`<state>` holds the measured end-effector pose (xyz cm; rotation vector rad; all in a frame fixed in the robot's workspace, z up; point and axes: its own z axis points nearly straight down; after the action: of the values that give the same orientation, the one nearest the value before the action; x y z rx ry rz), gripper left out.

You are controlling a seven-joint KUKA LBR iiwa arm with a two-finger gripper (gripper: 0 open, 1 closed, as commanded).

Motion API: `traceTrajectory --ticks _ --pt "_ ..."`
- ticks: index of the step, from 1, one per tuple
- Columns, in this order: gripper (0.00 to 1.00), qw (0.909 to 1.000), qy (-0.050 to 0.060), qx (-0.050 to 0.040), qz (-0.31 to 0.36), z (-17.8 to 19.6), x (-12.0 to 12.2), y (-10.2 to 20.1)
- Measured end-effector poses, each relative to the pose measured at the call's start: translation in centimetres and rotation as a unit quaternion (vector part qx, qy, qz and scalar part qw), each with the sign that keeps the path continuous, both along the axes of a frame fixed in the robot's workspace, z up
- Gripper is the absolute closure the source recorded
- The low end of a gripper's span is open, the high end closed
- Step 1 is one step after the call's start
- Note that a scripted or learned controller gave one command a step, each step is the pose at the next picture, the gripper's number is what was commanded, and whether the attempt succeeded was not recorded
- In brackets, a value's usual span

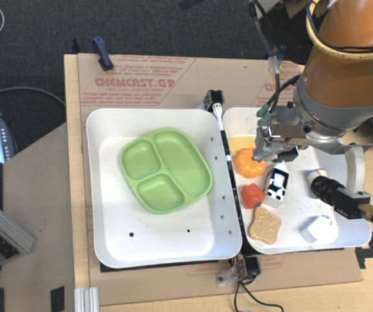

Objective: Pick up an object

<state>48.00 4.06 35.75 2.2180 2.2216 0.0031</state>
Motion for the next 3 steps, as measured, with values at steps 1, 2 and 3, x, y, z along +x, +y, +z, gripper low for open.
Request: traceTrajectory --ticks 1,2,3 --pt "1.00 1.0000 0.006 0.0003 0.001 -10.2 -0.2 5.2" --pt "1.00 1.0000 -0.003 0.0012 0.001 -2.4 3.6 9.9" --pt "1.00 1.0000 0.005 0.0001 0.003 -7.6 0.0 16.9"
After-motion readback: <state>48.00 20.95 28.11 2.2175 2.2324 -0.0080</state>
